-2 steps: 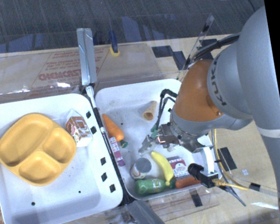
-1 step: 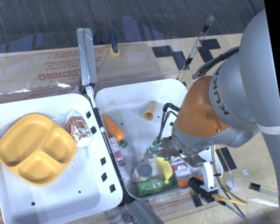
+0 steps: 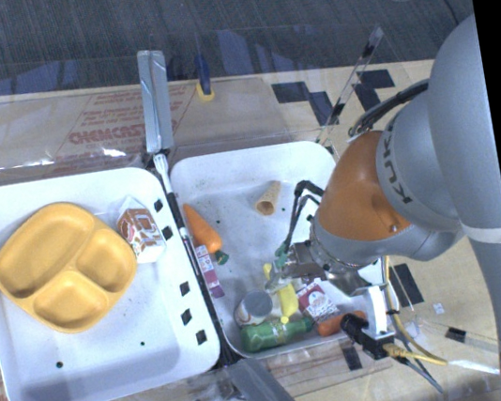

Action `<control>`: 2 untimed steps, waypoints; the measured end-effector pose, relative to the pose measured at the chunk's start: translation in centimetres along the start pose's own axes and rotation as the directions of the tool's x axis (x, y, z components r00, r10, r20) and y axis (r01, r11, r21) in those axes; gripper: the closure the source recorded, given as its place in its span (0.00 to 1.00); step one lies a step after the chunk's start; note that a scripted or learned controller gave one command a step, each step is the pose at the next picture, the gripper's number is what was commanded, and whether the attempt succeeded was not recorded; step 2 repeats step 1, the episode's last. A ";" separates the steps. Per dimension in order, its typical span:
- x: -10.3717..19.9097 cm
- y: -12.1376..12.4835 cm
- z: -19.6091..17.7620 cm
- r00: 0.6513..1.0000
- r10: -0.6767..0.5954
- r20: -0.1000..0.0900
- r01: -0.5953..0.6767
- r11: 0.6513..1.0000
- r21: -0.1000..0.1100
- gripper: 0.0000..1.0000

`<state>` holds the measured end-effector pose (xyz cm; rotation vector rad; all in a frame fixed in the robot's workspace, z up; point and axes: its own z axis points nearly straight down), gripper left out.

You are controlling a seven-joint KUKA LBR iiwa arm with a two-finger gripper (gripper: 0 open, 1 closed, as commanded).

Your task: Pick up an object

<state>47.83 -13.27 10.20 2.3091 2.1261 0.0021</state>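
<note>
The arm's orange-banded wrist hangs over the right side of the right bin (image 3: 226,166), and the gripper (image 3: 286,270) reaches down toward the clutter in that bin's near half. Its tips are lost among the objects below, so whether it is apart, together or clamped on anything cannot be told.

The pickable things crowd the near edge of the right bin: a green bottle (image 3: 275,333) lies along the near wall, a small round can (image 3: 252,309) sits just behind it, a yellow item (image 3: 288,301) stands between can and gripper, and a red-and-white packet (image 3: 317,304) lies just right of that. An orange carrot-like piece (image 3: 202,229) lies against the left wall, with a thin pink-labelled stick (image 3: 209,273) just below it along the same wall. A tan cone (image 3: 268,198) rests alone toward the far wall. The far and middle floor of this bin is open, so the widest free room lies there; the near strip is tightly packed up to the rim.

In the left bin (image 3: 90,379), a yellow divided tray (image 3: 63,264) takes the far left part, and a brown snack packet (image 3: 140,228) lies just beside it near the divider between bins. The near half of that bin's floor is bare
</note>
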 end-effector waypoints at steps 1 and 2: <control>-0.1 0.2 -7.3 0.984 -0.178 -0.002 0.178 0.984 0.003 1.00; -0.1 0.2 -7.3 0.984 -0.178 -0.002 0.178 0.984 0.003 1.00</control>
